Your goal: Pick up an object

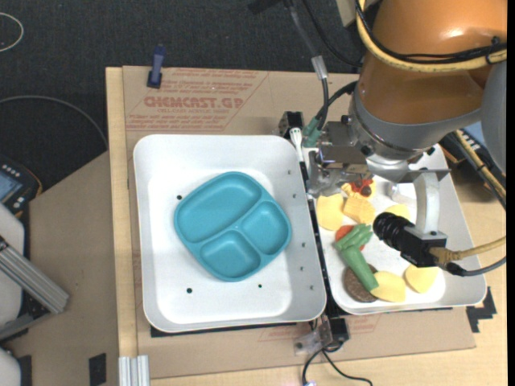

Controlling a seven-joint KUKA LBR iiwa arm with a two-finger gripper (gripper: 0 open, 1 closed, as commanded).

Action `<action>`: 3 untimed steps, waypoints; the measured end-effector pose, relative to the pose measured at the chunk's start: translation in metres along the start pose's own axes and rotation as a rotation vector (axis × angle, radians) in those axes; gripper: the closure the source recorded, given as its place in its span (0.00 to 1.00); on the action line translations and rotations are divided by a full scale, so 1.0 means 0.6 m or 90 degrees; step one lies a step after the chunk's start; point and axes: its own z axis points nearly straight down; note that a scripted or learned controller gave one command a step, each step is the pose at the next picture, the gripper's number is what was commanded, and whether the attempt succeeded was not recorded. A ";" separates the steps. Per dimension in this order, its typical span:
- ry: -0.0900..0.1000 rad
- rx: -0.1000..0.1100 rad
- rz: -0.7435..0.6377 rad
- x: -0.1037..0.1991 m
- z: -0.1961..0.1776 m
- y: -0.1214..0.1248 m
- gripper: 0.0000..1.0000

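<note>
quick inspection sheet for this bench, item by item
surface: cardboard sheet with red print under two white bins side by side
job's things: right bin holds small toy foods: yellow pieces, a green piece, a red piece, a brown round piece
clutter: left bin holds a blue divided plate; blue clip at the cardboard's far edge
grippers: pincer low over the right bin's far end, mostly hidden by the arm; nothing seen between its fingers
cables: yellow-black cable crossing the right bin; thin wire at the near edge
surroundings: dark carpet, metal rail at left
</note>
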 end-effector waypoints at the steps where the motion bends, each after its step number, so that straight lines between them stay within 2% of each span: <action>1: 0.002 -0.007 -0.001 -0.035 -0.015 0.002 1.00; 2: 0.002 -0.013 0.000 -0.100 -0.144 0.001 1.00; 3: 0.001 0.005 -0.001 -0.097 0.168 0.043 1.00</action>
